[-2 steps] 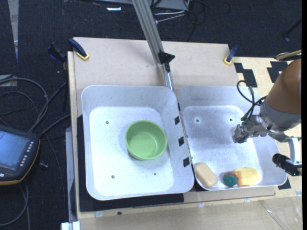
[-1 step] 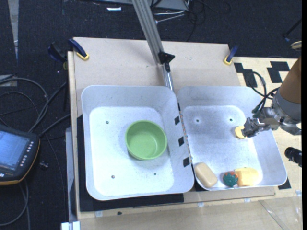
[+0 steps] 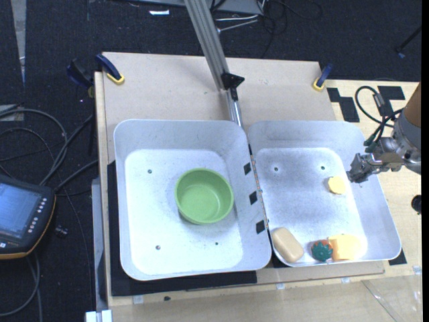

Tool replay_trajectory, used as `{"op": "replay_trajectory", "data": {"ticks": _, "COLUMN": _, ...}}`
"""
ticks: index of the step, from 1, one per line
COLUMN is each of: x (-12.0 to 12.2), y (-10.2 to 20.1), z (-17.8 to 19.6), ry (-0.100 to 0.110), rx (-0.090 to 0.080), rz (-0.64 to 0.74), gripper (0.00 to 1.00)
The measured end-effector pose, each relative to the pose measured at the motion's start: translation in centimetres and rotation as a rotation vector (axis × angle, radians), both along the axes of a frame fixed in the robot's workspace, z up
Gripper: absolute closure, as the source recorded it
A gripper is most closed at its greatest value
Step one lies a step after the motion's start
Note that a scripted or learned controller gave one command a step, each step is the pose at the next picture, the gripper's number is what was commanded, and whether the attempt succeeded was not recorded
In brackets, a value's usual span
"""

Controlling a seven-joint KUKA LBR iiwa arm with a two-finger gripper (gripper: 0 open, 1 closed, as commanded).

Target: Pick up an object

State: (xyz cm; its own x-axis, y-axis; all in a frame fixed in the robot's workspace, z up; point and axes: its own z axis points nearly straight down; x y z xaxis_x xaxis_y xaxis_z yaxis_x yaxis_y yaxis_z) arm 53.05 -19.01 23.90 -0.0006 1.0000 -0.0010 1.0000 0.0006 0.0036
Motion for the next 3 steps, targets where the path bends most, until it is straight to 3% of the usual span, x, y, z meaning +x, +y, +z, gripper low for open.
{"op": "replay_trajectory", "data": {"ticks": 1, "x": -0.3, "y": 4.4, "z": 0.2, "ry": 0.003, "rx": 0.002, "rz": 0.003, "gripper": 1.0}}
{"op": "replay_trajectory", "data": {"ticks": 3, "x": -0.5, "y": 16.3, "z": 0.5, "ry": 0.004, "rx": 0.002, "rz": 0.005, "gripper": 1.0}}
